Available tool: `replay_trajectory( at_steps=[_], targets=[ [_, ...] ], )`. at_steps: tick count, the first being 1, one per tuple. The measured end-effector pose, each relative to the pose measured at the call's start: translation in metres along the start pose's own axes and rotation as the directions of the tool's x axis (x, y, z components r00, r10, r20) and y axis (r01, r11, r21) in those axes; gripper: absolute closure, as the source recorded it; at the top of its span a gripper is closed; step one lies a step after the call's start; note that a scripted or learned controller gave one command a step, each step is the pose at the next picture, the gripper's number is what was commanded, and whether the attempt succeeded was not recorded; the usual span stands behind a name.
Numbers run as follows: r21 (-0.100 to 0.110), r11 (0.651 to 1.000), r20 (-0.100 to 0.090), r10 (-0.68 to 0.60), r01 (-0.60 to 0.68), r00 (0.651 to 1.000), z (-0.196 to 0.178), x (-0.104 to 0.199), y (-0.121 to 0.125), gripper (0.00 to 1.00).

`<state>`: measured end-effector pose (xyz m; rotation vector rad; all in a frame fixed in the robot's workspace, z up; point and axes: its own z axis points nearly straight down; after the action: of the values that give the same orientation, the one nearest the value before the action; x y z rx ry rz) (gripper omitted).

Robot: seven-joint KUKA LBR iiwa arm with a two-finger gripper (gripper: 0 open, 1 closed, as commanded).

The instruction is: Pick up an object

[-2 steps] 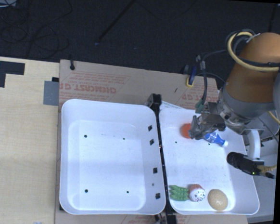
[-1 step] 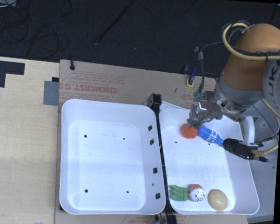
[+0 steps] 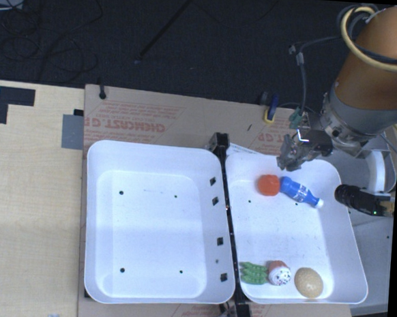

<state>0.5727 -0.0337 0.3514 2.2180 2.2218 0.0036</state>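
Observation:
In the right bin (image 3: 334,254) an orange-red ball (image 3: 268,185) lies near the back, with a blue bottle (image 3: 300,192) lying on its side just to its right. Along the front wall sit a green toy (image 3: 253,273), a small red-and-white piece (image 3: 279,273) and a tan egg-shaped object (image 3: 308,282). My gripper (image 3: 291,159) hangs over the bin's back edge, just above and behind the bottle and ball. Nothing shows between its fingers.
The left bin (image 3: 148,229) lies beside the right one, a black clamp strip (image 3: 220,211) running between them. Both rest on a cardboard sheet (image 3: 154,117). A black cylinder (image 3: 359,199) juts in at the right bin's right rim.

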Motion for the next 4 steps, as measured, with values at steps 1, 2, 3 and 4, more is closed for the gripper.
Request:
replay_trajectory(
  at_steps=[1,2,3,4],
  targets=[
    [0.018,1.000,-0.001,0.002,-0.002,1.000,0.128,0.008,-0.015,1.00],
    [-0.004,1.000,-0.001,-0.003,0.003,1.000,0.026,0.041,-0.015,1.00],
    [-0.003,1.000,0.001,0.006,-0.006,1.000,-0.056,-0.012,-0.063,1.00],
    [0.005,1.000,-0.001,-0.002,0.002,1.000,-0.064,0.029,-0.098,1.00]
  ],
)
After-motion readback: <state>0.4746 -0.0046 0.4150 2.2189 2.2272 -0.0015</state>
